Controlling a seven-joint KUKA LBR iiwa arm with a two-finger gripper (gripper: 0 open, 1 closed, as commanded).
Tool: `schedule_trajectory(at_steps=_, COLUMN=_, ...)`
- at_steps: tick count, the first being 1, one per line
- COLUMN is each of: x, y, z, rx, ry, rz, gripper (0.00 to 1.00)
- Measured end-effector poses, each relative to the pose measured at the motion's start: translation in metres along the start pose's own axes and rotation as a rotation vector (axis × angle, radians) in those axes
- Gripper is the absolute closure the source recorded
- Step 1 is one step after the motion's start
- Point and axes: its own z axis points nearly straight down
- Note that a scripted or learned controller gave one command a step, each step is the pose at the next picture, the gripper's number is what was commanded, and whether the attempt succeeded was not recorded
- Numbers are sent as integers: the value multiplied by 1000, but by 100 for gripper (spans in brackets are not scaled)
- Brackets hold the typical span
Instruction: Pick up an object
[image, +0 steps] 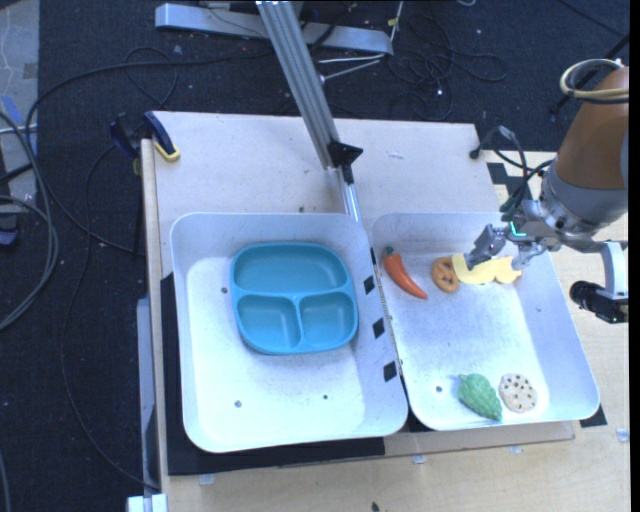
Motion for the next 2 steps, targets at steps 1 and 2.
schedule_trajectory(at_steps=1, x=0, y=1, z=-1, rx=-3, ry=-1, rz=0, gripper=0)
schedule_trajectory(at_steps=2, x=9, y=4, z=48, rx=1, ry=0, rz=-2, gripper=0)
